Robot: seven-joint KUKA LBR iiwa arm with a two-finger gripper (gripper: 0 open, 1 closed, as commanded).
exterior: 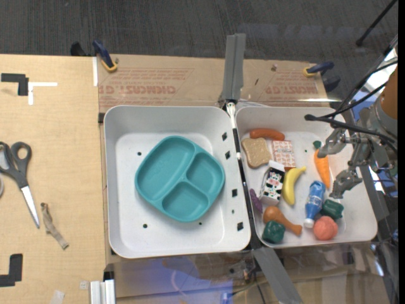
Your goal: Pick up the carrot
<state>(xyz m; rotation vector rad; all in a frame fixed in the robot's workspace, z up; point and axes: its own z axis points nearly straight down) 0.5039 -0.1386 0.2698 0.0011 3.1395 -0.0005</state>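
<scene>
The carrot (323, 169) lies in the right bin (304, 115), near its right wall, pointing roughly up and down. The gripper (338, 164) hangs just to the carrot's right, its two fingers (329, 146) spread open, one beside the carrot's green top, the other lower, near its tip; nothing sits between them. The carrot is orange, short and tapered. A blue bottle (314, 199) lies just below it.

The arm (387, 100) is cut off by the right edge, the gripper (338, 163) covers part of the right bin's (297, 114) right wall, and the print on the small carton (273, 183) near the bin's middle is too small to read.
</scene>
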